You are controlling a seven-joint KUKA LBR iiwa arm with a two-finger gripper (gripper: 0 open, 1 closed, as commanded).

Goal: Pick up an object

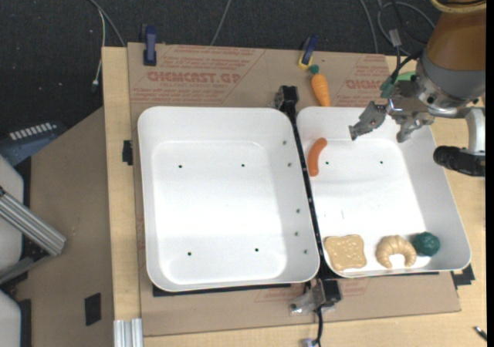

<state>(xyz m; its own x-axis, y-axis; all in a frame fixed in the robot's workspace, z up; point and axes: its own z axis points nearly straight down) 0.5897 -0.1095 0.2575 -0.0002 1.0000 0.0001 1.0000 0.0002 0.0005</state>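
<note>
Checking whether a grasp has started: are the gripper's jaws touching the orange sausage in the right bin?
Apart. The camera view shows the gripper open, with bare white bin floor between it and the orange sausage.

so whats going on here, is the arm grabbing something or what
Nothing is grabbed yet. The gripper hangs open over the far end of the right bin, with nothing between its fingers. In that bin an orange sausage lies against the left wall, and a slice of toast, a croissant and a dark green round object sit along the near edge. A toy carrot lies on the board beyond the bins. The left bin sits beside it.
</note>
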